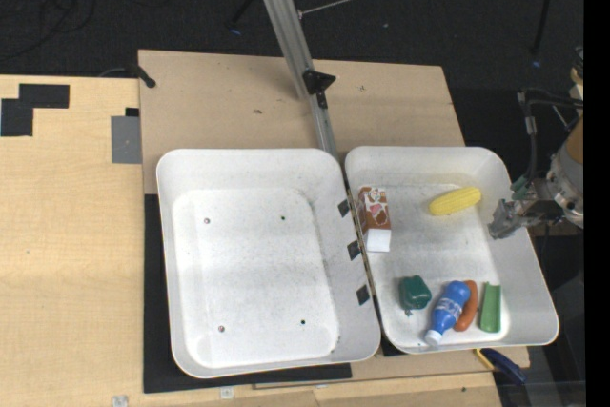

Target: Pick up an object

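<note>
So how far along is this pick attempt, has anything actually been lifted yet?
Nothing looks picked yet. The gripper sits at the right bin's right edge, with no object seen between its fingers. The yellow corn, carton, green block, blue bottle and green tube all lie on the bin floor. Left to do: move over an object, close on it and lift.

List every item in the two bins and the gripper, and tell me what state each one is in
Carton: lying flat by the right bin's left wall.
Corn: lying loose, apart from the rest.
Green block: resting on the bin floor.
Blue bottle: on its side, cap toward the front rim.
Green stick: lying flat beside the bottle.
Gripper: at the right bin's right rim, holding nothing visible.
</note>
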Controlling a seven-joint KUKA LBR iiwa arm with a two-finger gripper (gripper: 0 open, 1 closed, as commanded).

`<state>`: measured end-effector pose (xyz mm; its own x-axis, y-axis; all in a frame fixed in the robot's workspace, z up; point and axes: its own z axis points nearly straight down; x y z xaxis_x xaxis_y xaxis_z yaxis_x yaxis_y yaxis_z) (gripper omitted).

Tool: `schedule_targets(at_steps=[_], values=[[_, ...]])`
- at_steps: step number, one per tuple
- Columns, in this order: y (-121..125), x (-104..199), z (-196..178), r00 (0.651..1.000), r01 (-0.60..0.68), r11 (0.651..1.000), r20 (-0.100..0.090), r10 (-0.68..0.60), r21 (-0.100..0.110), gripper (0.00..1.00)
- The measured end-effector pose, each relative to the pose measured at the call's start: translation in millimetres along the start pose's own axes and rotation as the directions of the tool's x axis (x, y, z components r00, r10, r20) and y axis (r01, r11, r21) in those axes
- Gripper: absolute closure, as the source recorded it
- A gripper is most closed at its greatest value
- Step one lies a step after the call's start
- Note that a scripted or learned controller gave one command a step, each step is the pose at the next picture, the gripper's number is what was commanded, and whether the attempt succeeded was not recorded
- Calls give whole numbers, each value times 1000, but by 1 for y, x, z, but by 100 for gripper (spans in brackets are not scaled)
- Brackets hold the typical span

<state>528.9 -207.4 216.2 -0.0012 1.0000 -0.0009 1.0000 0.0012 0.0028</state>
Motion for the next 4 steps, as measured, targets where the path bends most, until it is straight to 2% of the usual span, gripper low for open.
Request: schedule_targets(at_steps=[1,2,3,4], values=[[1,-1,-53,1000,1,1000,1,-1,-1,100],[10,61,-52,1000,5,1000,-4,-5,5,100],[10,109,-52,1000,3,1000,-4,-3,6,100],[23,165,-53,1000,4,1000,-3,-4,5,100]])
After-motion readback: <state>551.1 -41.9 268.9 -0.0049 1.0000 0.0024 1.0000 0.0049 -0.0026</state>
